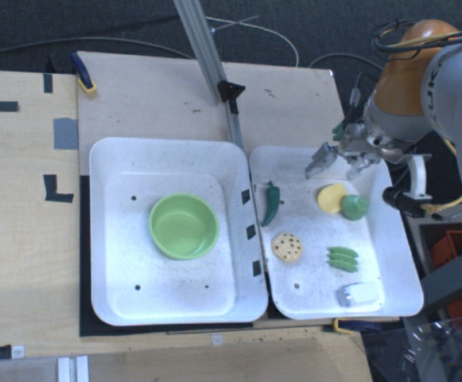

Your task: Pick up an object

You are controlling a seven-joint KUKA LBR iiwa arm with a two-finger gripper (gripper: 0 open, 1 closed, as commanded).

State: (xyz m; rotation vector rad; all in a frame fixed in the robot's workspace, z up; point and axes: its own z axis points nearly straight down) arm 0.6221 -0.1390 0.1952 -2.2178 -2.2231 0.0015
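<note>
- Your gripper (338,161) hangs over the far part of the right bin (397,293), fingers spread apart, nothing between them.
- Yellow round piece (331,197) sits just below the gripper, touching a green ball (355,207) on its right.
- Dark green pepper (271,203) lies near the right bin's left wall.
- Cookie (287,247) is at mid bin, green pea pod (343,258) to its right, white object (360,294) near the front corner.
- Left bin (111,293) holds a green bowl (184,226), upright, about centre.
- Both bins rest side by side on your surface (24,237).
</note>
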